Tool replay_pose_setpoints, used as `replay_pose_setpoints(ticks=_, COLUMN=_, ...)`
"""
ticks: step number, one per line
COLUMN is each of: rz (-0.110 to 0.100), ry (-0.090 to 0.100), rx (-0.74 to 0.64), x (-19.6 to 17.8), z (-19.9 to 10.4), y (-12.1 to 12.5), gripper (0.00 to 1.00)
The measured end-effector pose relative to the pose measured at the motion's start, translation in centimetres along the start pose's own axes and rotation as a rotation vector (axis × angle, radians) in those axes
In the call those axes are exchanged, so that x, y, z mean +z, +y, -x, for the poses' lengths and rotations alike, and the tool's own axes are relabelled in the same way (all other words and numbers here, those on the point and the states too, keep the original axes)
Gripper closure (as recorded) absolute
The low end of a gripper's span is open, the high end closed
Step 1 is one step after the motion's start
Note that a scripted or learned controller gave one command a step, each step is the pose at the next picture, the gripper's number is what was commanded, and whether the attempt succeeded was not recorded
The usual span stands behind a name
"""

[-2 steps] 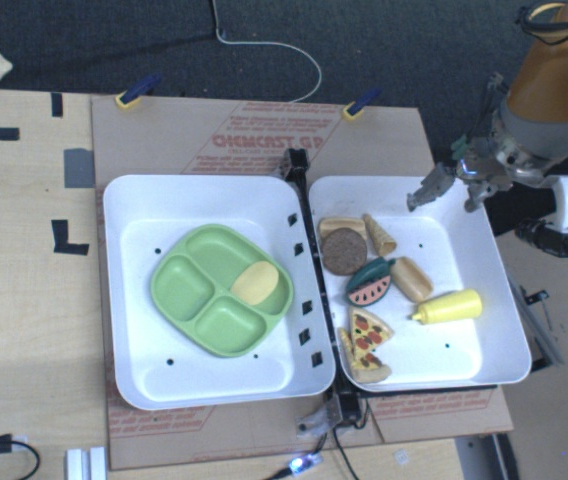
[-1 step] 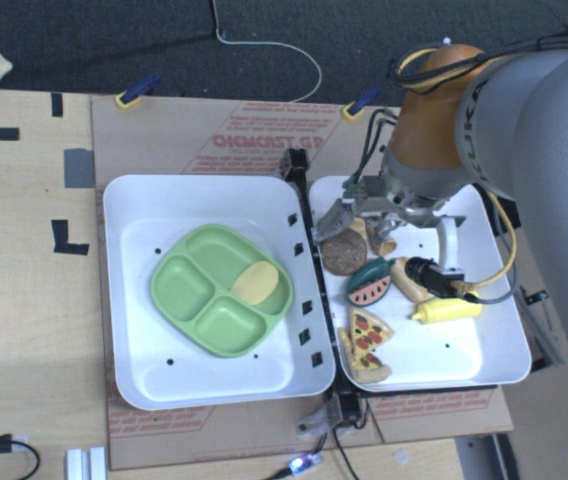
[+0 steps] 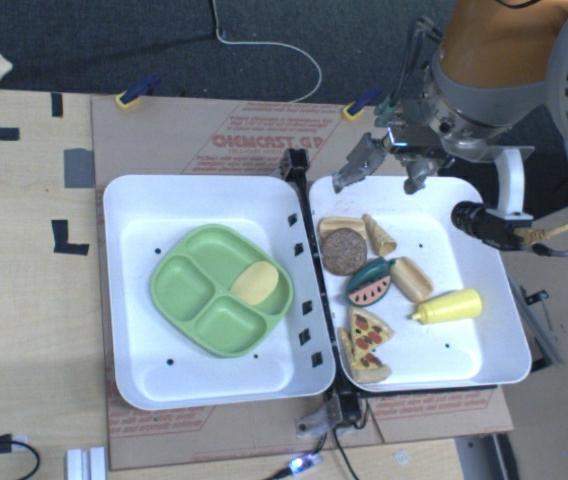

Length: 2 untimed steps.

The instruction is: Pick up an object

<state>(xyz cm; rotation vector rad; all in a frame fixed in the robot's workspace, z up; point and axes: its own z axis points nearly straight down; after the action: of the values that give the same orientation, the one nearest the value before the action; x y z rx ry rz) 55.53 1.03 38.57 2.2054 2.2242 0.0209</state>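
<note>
My gripper point(image 3: 384, 171) hangs over the back edge of the right bin point(image 3: 484, 353), its two fingers spread apart with nothing between them. Below it in that bin lie a round brown cookie point(image 3: 344, 251), a tan cone-shaped piece point(image 3: 379, 234), a watermelon slice point(image 3: 369, 283), a bread roll point(image 3: 411, 277), a yellow mustard bottle point(image 3: 447, 307) and a pizza slice point(image 3: 367, 333). In the left bin point(image 3: 134, 268) a green divided plate point(image 3: 214, 293) holds a pale yellow piece point(image 3: 256, 283).
Both bins rest on a cardboard sheet point(image 3: 164, 138) on the bench. A black clamp point(image 3: 294, 163) sits at the back where the bins meet. A white cable point(image 3: 264, 43) loops across the dark floor behind.
</note>
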Motion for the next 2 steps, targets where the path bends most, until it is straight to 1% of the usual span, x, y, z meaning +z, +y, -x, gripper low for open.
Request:
replay_pose_setpoints(ticks=1, rz=-0.007, ry=0.0, rx=0.001, x=-10.73, z=-3.11, y=-5.8, gripper=0.0)
replay_pose_setpoints(ticks=2, rz=-0.017, ry=-0.005, rx=0.005, x=-11.07, z=-2.96, y=-5.53, gripper=1.0)
